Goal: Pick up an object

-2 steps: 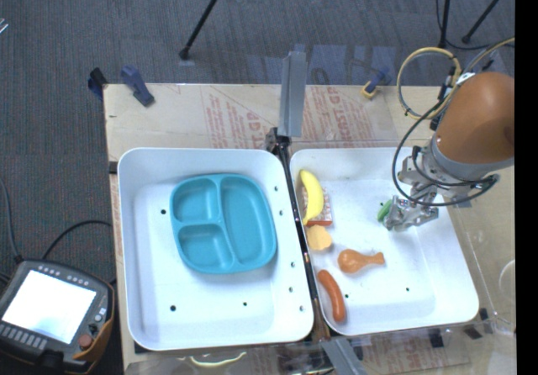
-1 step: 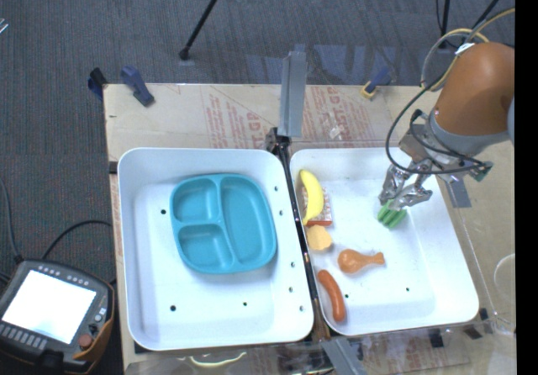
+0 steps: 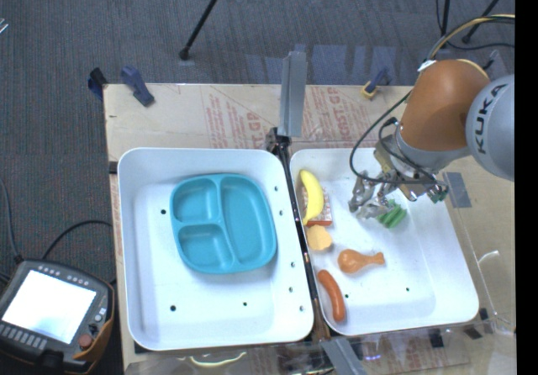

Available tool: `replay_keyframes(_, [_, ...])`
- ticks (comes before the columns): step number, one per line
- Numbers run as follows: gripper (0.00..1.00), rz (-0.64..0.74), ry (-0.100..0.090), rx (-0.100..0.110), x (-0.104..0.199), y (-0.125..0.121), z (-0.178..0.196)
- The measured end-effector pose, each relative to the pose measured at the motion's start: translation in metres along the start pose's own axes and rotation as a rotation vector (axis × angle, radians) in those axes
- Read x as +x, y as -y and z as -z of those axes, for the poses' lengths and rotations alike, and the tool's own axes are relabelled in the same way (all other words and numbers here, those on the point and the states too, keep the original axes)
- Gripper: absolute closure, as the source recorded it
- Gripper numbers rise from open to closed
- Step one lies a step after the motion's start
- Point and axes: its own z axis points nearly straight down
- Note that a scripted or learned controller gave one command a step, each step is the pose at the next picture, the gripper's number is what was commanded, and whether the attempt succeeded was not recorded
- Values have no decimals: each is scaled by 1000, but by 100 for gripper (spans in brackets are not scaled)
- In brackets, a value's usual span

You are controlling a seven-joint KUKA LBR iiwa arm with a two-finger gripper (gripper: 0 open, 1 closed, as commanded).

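A light wooden table (image 3: 210,117) with faded red print carries two shallow white bins side by side, standing on dark grey carpet (image 3: 101,12). The left bin (image 3: 143,197) holds a blue divided plate (image 3: 224,222), lying flat near its middle. The right bin (image 3: 420,281) holds the toy food: a yellow banana (image 3: 312,194) along its left wall, a pale orange piece (image 3: 319,238) just below it, an orange drumstick shape (image 3: 360,261) near the middle, and a red-orange sausage (image 3: 332,295) toward the front left corner. A small green object (image 3: 392,216) lies in the upper middle of that bin, just beside the hand (image 3: 368,197), which hangs low over the bin floor. Whether its fingers are apart or together I cannot tell. The grey arm, with its orange band (image 3: 441,104), reaches in from the right. Blue clamps (image 3: 136,85) sit at the table's far left corner, a yellow-tipped one (image 3: 372,86) at the far right. Thin black stand legs (image 3: 210,3) cross the carpet behind. A handheld control pendant (image 3: 52,308) with a bright screen rests at the lower left, off the table
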Motion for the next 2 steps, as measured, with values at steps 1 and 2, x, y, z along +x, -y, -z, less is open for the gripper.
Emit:
replay_keyframes(1, [100, -327, 2, 4, 84, 31, 2])
replay_keyframes(2, [100, -570, 9, 5, 33, -18, 111])
